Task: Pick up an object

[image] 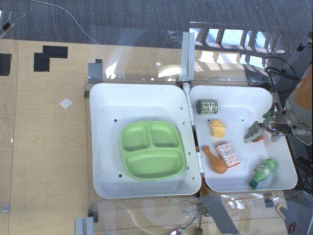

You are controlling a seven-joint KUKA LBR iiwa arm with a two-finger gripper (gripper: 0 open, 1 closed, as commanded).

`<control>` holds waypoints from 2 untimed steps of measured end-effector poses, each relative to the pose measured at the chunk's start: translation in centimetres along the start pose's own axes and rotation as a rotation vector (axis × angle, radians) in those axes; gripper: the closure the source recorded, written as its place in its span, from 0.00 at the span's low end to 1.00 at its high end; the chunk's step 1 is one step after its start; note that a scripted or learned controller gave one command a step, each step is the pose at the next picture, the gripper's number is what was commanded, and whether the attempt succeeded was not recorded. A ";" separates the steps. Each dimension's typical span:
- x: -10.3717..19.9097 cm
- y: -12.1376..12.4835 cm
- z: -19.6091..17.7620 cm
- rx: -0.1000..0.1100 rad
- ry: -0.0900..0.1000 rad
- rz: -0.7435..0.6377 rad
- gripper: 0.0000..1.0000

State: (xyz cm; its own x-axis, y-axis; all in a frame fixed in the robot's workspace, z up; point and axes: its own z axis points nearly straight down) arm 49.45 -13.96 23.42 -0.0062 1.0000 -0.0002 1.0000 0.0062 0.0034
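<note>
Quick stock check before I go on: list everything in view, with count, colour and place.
Bins: 2, white, side by side on the bench.
Tray: 1, green, three compartments, in the left bin.
Can: 1, green label, on its side, right bin, far left corner.
Corn: 1, yellow, right bin, below the can.
Drumstick: 1, orange, right bin, near left.
Packet: 1, red and white, touching the drumstick's right.
Bottle: 1, green, lying in the right bin's near right corner.
Gripper: 1, grey, low over the right bin's right side.
</note>
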 end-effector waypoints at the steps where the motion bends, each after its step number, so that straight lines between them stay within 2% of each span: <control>1: 2.7 5.9 12.7 0.002 0.001 0.002 0.00; 2: 2.9 5.9 14.2 -0.010 0.000 0.005 0.00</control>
State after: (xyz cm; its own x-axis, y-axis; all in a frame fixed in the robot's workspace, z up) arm 55.34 -11.04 9.26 -0.0015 1.0000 -0.0003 0.9999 0.0015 0.0135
